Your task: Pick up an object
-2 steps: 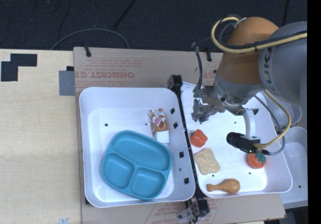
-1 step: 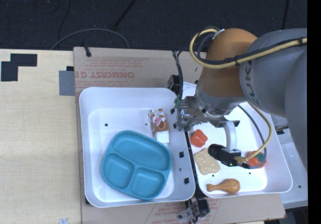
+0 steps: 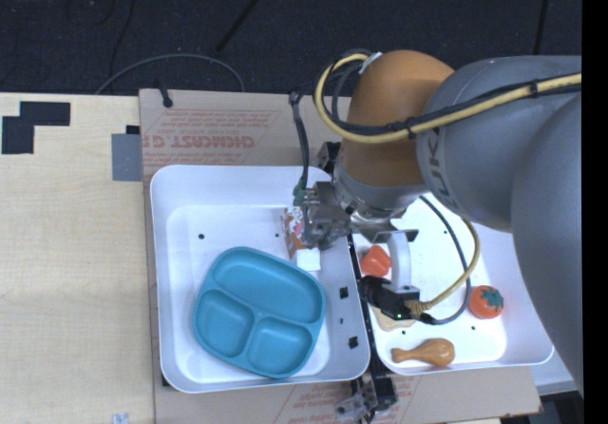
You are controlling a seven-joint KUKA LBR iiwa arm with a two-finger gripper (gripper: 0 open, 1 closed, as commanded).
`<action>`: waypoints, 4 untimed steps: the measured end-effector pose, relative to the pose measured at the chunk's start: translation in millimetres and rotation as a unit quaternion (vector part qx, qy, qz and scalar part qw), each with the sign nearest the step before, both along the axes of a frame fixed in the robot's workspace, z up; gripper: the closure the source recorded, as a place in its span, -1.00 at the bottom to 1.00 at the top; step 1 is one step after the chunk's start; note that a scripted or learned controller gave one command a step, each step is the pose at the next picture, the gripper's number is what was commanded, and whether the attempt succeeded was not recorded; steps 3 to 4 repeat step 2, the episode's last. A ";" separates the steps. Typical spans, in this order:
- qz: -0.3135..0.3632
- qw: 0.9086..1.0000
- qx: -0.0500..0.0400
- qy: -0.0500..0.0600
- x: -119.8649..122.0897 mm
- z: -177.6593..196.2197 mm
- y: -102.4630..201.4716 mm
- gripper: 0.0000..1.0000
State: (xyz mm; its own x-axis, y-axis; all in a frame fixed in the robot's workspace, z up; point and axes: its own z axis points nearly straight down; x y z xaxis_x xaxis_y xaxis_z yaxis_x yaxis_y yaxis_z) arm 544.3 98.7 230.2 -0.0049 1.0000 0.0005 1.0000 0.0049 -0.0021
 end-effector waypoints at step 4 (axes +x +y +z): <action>-0.002 1.000 0.000 0.002 -13.7 1.9 9.5 -1.00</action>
